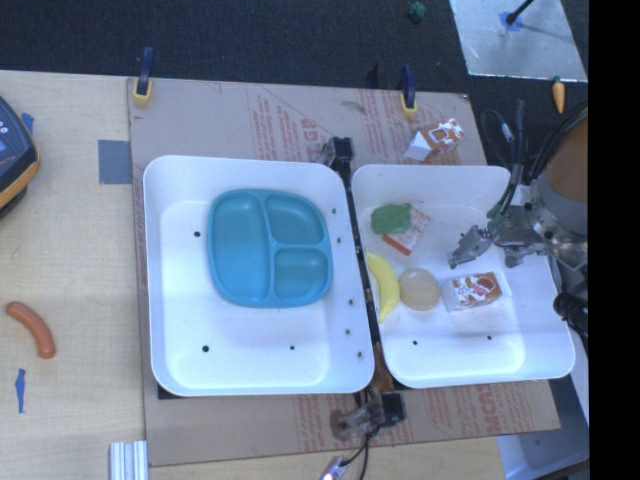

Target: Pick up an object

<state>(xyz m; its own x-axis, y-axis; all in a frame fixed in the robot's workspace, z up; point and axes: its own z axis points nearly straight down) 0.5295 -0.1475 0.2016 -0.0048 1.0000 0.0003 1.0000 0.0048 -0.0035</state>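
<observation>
My gripper (488, 248) hangs over the right side of the right bin (530, 353), reaching in from the right. Its dark fingers (464, 247) are spread open with nothing between them. Just below it lies a red and white snack packet (473, 290) on the bin floor. A beige round object (419, 290) sits to the left of the packet, and a yellow banana (381, 284) lies along the bin's left wall. Further back lies a green object (391, 217), resting against another red and white wrapper (413, 232).
The left bin (180, 368) holds a blue divided plate (270, 247). A small packet (436, 140) lies on the cardboard behind the right bin. On the wooden bench at the far left lie an orange sausage (32, 328) and a dark device (12, 153).
</observation>
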